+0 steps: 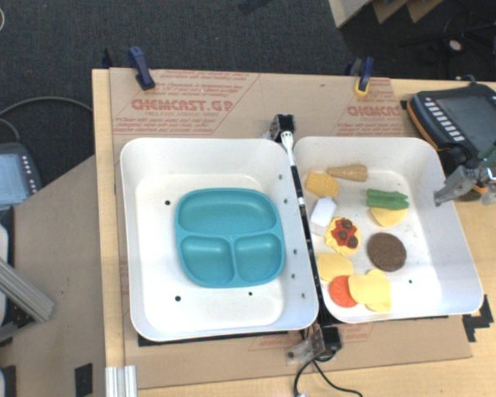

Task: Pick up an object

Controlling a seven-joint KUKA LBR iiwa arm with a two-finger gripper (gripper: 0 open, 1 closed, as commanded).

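The gripper (450, 190) hovers at the right bin's (450, 284) right rim; whether it is spread or pressed together, I cannot tell. The green bean (387, 198) lies well left, inside.

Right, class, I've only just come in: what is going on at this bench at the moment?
A robot arm is set to pick up an object from two white bins. Its end effector sits at the right edge of the right bin, holding nothing and touching none of the items. That bin holds toy foods, among them a brown round patty, a green piece and a red slice. The left bin holds a teal divided tray. No pick has happened yet.
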